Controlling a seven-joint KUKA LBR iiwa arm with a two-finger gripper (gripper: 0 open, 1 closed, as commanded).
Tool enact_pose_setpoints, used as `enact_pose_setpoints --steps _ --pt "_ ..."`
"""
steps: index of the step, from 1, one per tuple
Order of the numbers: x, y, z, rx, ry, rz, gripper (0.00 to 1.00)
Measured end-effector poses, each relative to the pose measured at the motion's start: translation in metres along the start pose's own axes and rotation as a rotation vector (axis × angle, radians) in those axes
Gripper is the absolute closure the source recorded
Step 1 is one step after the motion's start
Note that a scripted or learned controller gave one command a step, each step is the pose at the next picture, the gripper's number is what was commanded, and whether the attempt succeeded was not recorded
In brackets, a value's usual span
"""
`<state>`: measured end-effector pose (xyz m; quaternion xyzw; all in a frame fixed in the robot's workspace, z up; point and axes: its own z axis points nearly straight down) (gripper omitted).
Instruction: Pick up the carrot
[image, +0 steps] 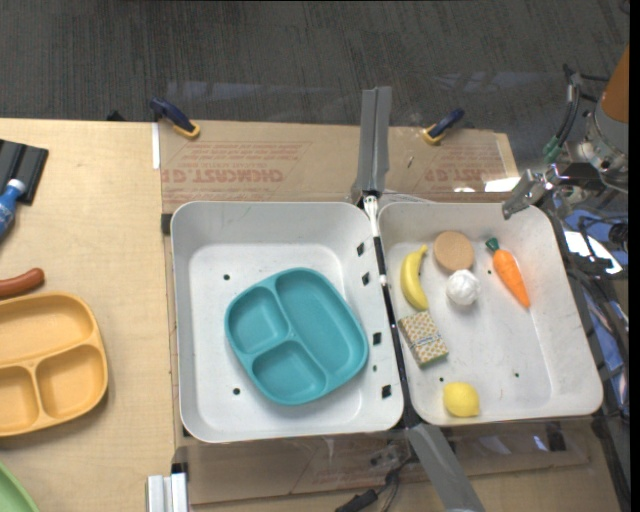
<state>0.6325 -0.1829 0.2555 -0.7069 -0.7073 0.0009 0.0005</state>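
The carrot (510, 275), orange with a small green top, lies flat in the right bin (560, 350) near its far right side, its tip pointing toward the front. My gripper (522, 196) hangs over the bin's far right corner, a little behind the carrot and apart from it. Nothing is visibly held. The arm's wrist (600, 130) reaches in from the right edge.
Sharing the right bin are a banana (413, 278), a tan round disc (453, 250), a white ball (462, 289), a patterned small box (424, 338) and a lemon (461, 399). The left bin holds a teal divided plate (294, 335). A yellow tray (45, 365) sits on the bench at left.
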Motion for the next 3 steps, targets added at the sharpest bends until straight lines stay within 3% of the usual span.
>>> enact_pose_setpoints --steps 1,2,3 --pt "-0.03 0.004 0.164 -0.001 0.011 0.007 0.0" --pt "-0.034 0.004 0.153 -0.003 0.003 0.007 1.0" --pt "0.015 -0.027 0.016 -0.002 -0.001 0.184 1.0"
